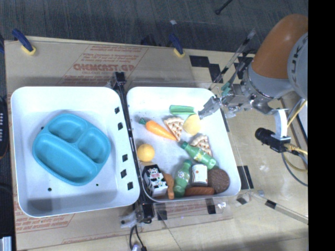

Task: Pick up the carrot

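The carrot (158, 130) is orange with a small green top and lies slanted in the upper left part of the right bin (137, 101). It touches the left edge of a pizza slice (173, 126). My gripper (208, 109) hangs over the bin's upper right area, well to the right of the carrot, just above a pale yellow fruit (191, 123) and beside a green pod (181, 109). Nothing shows between its fingers.
The right bin also holds a yellow lemon (145, 152), two green bottles (198, 153), a second pizza slice (201, 141), a can (199, 174), a brown cookie (219, 179), a sausage (199, 191) and a dice-like box (153, 177). A blue divided plate (71, 148) lies in the left bin (31, 98).
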You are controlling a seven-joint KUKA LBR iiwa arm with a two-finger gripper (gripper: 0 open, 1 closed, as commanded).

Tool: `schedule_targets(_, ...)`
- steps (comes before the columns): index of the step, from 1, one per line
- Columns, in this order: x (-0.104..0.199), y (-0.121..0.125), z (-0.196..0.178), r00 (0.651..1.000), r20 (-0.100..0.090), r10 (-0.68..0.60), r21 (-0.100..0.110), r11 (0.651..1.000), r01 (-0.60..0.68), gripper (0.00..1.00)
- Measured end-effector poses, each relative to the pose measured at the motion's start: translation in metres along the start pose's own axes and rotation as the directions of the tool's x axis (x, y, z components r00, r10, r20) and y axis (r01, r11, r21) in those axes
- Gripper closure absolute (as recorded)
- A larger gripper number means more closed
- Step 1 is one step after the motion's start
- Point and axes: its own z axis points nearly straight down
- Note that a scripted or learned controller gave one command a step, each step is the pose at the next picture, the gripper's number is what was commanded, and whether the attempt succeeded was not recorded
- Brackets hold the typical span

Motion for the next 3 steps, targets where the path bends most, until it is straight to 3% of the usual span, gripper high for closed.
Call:
schedule_targets(1, 0.053, -0.012, 0.131, 0.978, -0.006, -0.206, 0.007, 0.978, 0.206, 0.0)
schedule_targets(2, 0.101, 0.061, 0.161, 0.997, 0.006, -0.074, -0.012, 0.997, 0.074, 0.0)
schedule_targets(3, 0.101, 0.063, 0.148, 0.997, 0.006, -0.08, -0.012, 0.997, 0.08, 1.0)
